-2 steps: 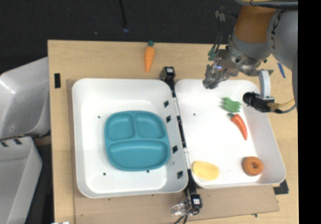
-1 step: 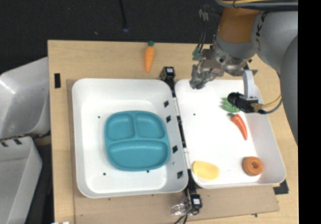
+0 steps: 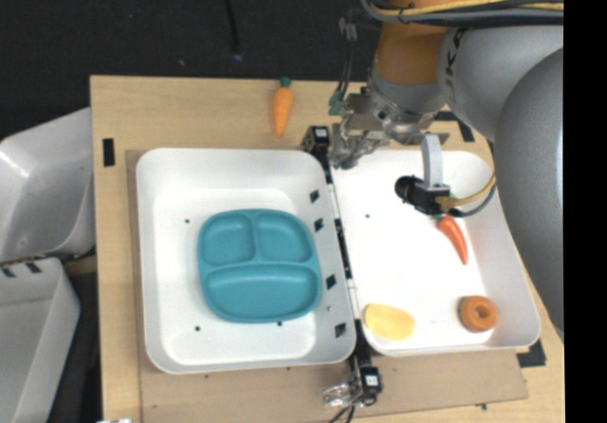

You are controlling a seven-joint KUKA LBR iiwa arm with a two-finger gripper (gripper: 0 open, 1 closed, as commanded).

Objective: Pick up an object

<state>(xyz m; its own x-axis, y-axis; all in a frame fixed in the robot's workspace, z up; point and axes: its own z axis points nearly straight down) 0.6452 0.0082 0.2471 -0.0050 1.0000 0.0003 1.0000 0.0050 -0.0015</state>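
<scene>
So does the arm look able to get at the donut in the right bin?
Probably yes: the donut lies uncovered in the right bin, apart from the yellow piece and the orange-red carrot. The nearby bin wall may crowd the gripper.

Slanted overhead view (both bins (image 3: 152,222))

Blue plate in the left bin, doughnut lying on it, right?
Not quite. The camera view shows the blue plate in the left bin, but the doughnut lies in the right bin, near its front right corner.
</scene>
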